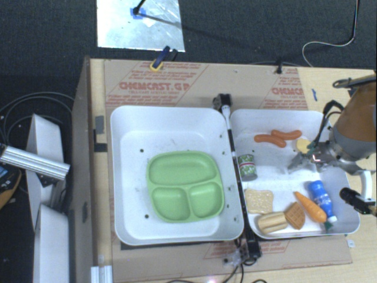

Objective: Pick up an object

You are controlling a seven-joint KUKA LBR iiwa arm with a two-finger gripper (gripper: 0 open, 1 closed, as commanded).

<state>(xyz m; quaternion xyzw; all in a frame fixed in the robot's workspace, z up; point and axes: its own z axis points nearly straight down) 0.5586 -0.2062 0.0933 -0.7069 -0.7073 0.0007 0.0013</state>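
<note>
The right bin [277, 125] holds several toy foods. Two orange-red sausages [277, 137] lie at its far side, and a small green can [246, 165] stands by the left wall. A square cracker [258, 200], a bread roll [272, 221] and a brown waffle cookie [295, 216] lie near the front. An orange carrot [310, 207] and a blue bottle [321, 197] lie at the front right. A small yellow piece [303, 145] sits just above my gripper [305, 158], which is low in the bin's right half, below the arm's wrist [353, 131].
The left bin [132, 128] holds a green divided plate [185, 185]. A black divider bar [234, 158] runs between the bins. Cardboard [177, 84] lies under both. A cable [330, 43] trails at the far right and a black part [356, 199] pokes in by the bin's right edge.
</note>
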